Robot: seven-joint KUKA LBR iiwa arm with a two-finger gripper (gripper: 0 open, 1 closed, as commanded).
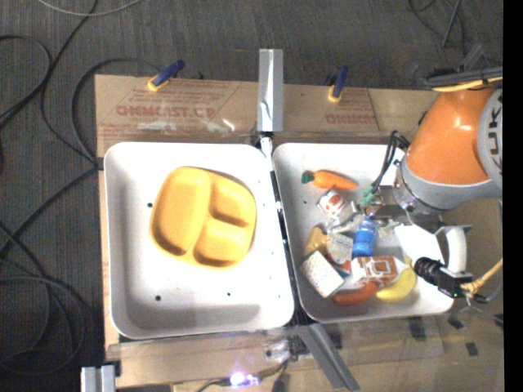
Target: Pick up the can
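In the right bin (286, 219), a small white and red can (331, 205) lies tilted just below the carrot (335, 180). A blue cylinder with a pale top (364, 239) stands in the pile a little to its right. My gripper (370, 213) reaches in from the right and hangs low over the pile. It is right above the blue cylinder and just right of the white and red can. The clutter hides its tips, and I cannot tell whether it touches either item.
The pile also holds a white box (323, 273), a red and white carton (377, 268), a banana (397, 286), a red item (355, 297) and a tan piece (317, 239). A yellow divided plate (206, 216) sits in the left bin (131, 284).
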